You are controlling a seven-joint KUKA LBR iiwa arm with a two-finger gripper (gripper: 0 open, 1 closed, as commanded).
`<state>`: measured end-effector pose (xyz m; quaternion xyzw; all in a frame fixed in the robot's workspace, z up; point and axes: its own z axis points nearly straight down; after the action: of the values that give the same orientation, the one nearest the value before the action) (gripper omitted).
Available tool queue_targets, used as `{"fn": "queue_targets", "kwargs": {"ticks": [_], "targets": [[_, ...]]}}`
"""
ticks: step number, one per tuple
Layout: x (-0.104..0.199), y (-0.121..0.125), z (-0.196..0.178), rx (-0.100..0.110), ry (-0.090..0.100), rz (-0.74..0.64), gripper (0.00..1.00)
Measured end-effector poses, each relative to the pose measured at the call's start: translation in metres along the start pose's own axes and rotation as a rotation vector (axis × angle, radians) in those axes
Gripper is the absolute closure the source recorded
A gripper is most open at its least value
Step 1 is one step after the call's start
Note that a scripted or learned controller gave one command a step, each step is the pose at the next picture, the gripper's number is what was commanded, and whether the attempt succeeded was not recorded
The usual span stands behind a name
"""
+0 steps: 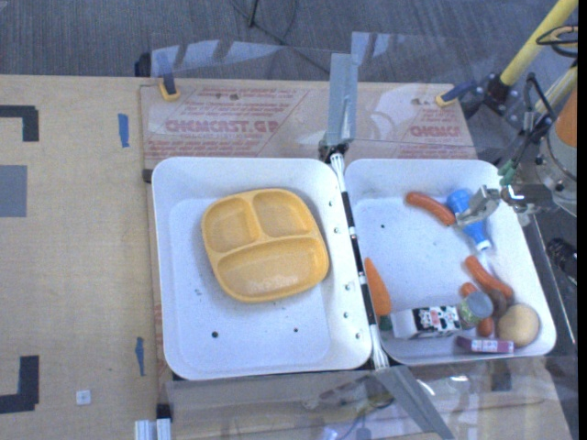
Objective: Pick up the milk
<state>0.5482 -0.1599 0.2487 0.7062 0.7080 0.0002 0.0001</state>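
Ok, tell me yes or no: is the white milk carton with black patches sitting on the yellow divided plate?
No, the milk carton lies in the right bin, while the yellow plate sits in the left bin.

Plate [265,244] in left bin [174,273]; milk [433,320] in right bin [404,177].

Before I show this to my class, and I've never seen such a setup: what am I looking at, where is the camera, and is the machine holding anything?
One camera looks down at a slant on a bench with two white bins. The left bin holds a yellow divided plate. The right bin holds toy food: a milk carton lying on its side near the front edge, a carrot, sausages, a blue bottle and a potato. The machine is a robot arm reaching in from the right; its gripper sits over the blue bottle at the bin's far right. I cannot tell whether it grips anything. The milk lies apart from it, untouched.
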Motion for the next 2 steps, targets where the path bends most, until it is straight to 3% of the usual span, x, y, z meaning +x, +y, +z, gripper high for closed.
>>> {"fn": "queue_targets", "kwargs": {"ticks": [1, 2], "targets": [[0.036, -0.069, 0.134, 0.001, 0.000, 0.066, 0.00], [0.019, -0.069, 0.160, 0.001, 0.002, -0.039, 0.00]]}}
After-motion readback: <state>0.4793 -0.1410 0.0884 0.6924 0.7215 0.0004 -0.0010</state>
